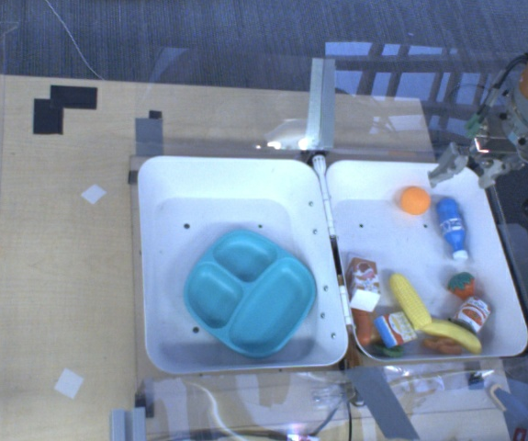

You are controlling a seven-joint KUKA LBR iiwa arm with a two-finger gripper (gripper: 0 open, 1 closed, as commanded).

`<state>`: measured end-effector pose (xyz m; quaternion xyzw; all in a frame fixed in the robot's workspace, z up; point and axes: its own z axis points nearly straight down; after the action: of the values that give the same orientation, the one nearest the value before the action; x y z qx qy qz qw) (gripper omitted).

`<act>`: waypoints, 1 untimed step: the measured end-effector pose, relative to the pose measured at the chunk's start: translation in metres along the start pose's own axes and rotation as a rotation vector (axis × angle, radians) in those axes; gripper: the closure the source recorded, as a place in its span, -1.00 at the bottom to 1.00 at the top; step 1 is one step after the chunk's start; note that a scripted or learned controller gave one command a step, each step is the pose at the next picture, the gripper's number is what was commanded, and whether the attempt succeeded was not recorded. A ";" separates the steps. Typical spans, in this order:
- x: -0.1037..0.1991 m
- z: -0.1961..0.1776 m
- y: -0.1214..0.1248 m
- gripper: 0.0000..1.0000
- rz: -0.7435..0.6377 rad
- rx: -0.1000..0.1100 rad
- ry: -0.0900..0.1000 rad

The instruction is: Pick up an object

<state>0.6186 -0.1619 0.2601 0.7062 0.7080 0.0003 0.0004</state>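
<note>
The gripper [473, 165] sits at the far right rim of the right-hand shallow white bin [374, 184]; its two grey fingers stand spread apart with nothing between them — jaws wide and empty. They are raised above the bin's back corner, apparently poised for a descent not yet begun.

Positions below are given relative to the small orange ball [415, 200], the item nearest the gripper. The ball lies in the bin's far half, just below and left of the fingers. Just beside it to the right lies a blue plastic bottle with a white cap [450, 225], on its side, cap pointing toward the near edge. Well apart from the ball, toward the near edge, the remaining goods are crowded together: a yellow toy corn cob [410, 301], a yellow toy banana [454, 334], a brown-and-white packet [364, 283], a small red-and-white can [472, 314] and a red toy fruit with a green top [462, 285]. This clutter makes a clean grasp there less likely — the ball or bottle, lying free, are the likelier candidates.

Left of the ball, across the divider, the left-hand white bin [167, 191] holds a teal sectioned plastic plate [250, 291].
</note>
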 end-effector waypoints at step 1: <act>0.040 -0.031 -0.017 -1.00 -0.335 -0.002 0.000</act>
<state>0.6012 -0.1224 0.2909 0.5782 0.8159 0.0010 0.0014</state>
